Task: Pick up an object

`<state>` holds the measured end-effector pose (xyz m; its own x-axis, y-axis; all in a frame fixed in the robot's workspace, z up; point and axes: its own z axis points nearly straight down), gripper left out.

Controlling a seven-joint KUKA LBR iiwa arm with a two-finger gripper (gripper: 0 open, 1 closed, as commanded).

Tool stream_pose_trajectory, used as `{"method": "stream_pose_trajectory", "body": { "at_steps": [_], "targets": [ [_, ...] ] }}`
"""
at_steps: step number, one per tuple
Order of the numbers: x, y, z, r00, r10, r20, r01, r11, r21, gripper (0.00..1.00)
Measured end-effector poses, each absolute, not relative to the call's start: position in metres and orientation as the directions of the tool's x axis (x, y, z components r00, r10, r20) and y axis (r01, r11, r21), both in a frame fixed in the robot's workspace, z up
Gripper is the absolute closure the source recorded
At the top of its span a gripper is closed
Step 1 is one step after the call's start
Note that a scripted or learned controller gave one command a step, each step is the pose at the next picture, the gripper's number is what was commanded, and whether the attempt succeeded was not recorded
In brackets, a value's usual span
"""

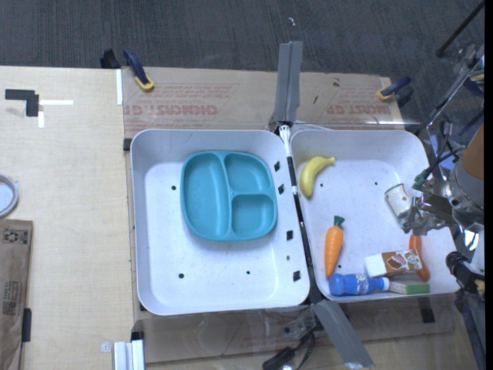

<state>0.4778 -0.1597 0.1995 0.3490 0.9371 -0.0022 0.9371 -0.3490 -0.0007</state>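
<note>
Camera view: the tool (pixel 412 220) hangs low at the right bin's (pixel 362 149) right side, and whether it is open or closed I cannot tell. Beside it lies a carrot (pixel 333 246), orange with a green top, mid-bin. Yellow banana (pixel 313 173) sits far-left, blue bottle (pixel 358 284) along the near wall. Left bin (pixel 154 230) carries a teal divided plate (pixel 229 195).

Loose items scattered in the right white bin (pixel 362 149)

A curved yellow plastic banana (pixel 312 173) lies near the bin's upper left corner. Below it an orange toy carrot with a green top (pixel 333 245) lies roughly upright. A blue and white bottle (pixel 358 284) lies on its side along the lower wall, beside a small printed orange and white carton (pixel 402 264).
</note>
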Motion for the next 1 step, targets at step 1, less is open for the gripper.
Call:
{"method": "stream_pose_trajectory", "body": {
  "at_steps": [1],
  "targets": [
    [0.4776,-0.1596,0.1992,0.349,0.937,-0.002,0.937,-0.349,-0.001,0.0]
  ]
}}
